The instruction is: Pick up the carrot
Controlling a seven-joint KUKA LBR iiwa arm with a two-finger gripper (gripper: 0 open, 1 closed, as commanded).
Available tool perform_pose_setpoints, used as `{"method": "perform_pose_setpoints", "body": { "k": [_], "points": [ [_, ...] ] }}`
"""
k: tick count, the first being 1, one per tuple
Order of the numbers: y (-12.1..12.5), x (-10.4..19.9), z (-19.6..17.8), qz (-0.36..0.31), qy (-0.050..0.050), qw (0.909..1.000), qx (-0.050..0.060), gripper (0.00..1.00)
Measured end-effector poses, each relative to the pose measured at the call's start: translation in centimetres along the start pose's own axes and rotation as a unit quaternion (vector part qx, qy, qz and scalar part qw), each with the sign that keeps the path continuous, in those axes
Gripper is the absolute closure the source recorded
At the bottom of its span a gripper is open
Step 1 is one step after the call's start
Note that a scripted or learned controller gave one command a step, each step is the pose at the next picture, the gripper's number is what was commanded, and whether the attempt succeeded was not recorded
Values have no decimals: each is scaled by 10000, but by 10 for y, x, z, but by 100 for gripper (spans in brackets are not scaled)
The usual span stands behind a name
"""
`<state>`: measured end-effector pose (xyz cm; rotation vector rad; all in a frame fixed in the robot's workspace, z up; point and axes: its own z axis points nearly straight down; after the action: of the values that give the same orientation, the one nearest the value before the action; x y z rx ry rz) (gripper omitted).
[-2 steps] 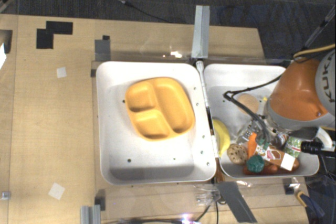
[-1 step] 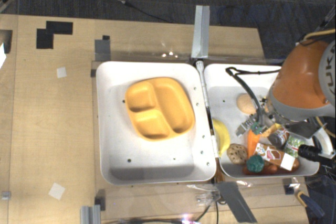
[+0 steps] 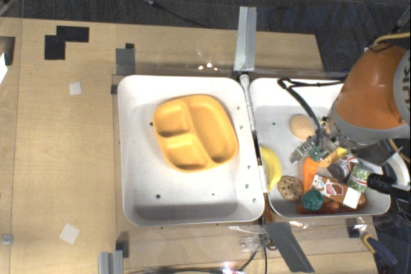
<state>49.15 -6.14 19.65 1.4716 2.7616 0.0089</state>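
Carrot (image 3: 310,171) sits in right bin (image 3: 276,102), lower half, orange and tapered, tilted, leafy green end up near the gripper (image 3: 313,149). Gripper is low over that green top; finger state can't be made out (wrist and cables block it). Same bin, packed close around the carrot: yellow banana (image 3: 272,165) against the left wall, round speckled cookie (image 3: 289,187), smooth tan egg-like piece (image 3: 300,126), dark green broccoli-like lump (image 3: 313,200), small printed cartons (image 3: 334,188), a reddish item under them (unclear what). Left bin (image 3: 138,138) holds a yellow plastic tray (image 3: 192,131), rounded corners, three compartments, glossy, set at a slant. Both bins shallow, white, smooth, on pale wood bench (image 3: 58,157). Arm (image 3: 376,96) with orange band overhangs right bin's far corner.
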Motion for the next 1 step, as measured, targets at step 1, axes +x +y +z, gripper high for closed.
{"method": "perform_pose_setpoints", "body": {
  "k": [1],
  "points": [
    [23,38,11,-1674,24,9859,13,100]
  ]
}}
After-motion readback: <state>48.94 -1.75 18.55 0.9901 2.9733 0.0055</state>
